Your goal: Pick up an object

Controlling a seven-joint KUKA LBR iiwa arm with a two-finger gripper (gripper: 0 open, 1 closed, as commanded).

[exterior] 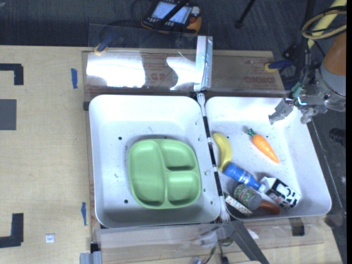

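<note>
The right bin [308, 164] holds a yellow banana [223, 149] by its left wall and an orange carrot [264, 146] with a green top near the middle. A blue bottle [241, 175], a dark can [247, 197], a red-tipped item [270, 207] and a black-and-white toy [284, 193] lie toward the front. My gripper [291, 113] hangs above the bin's back right part, up and to the right of the carrot. Its fingers [278, 114] are spread open with nothing between them.
A green divided plate [164, 172] lies in the left bin [104, 147]. A raised divider [208, 147] separates the two bins. Clear panels [143, 65] stand behind them. Cables and a tablet [170, 14] sit at the back.
</note>
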